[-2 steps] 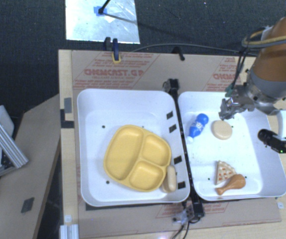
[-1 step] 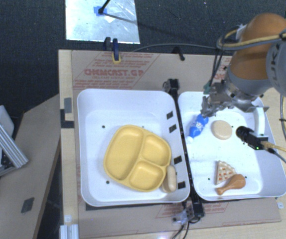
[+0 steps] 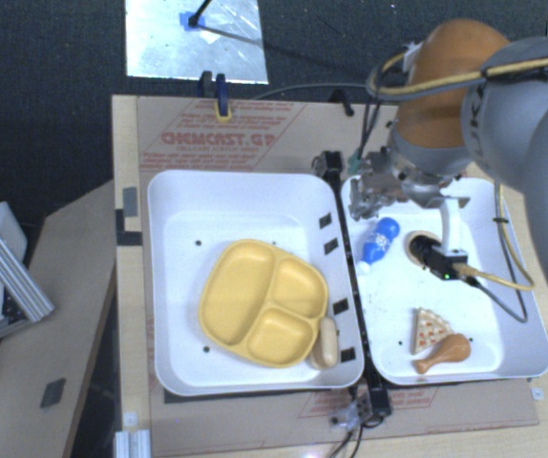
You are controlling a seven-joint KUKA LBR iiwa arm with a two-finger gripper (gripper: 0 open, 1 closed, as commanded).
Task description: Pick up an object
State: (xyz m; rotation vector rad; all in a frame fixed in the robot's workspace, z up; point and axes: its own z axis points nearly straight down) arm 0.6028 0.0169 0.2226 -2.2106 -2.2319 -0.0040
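Camera view entry: arm [image 3: 503, 93] filled the upper right of the frame, grey with orange band, reaching down over the right bin [image 3: 522, 351]. Left bin [image 3: 245, 194] sat at centre-left, touching the right bin along a shared edge. Yellow divided tray [image 3: 260, 299] lay tilted in the left bin, a pale bread roll [image 3: 326, 342] just beside its lower right corner. Gripper [image 3: 377, 198] hung at the right bin's upper left, just above the blue bottle [image 3: 380, 239], judged the likely pick target since it lay directly beneath; cannot tell the gripper's state from this angle. Pizza slice [image 3: 430, 329] and drumstick [image 3: 441, 353] lay touching at the bin's lower middle. Bins rested on a printed cardboard sheet [image 3: 221, 136] over a wooden bench [image 3: 83, 256]; dark carpet [image 3: 45, 46] beyond
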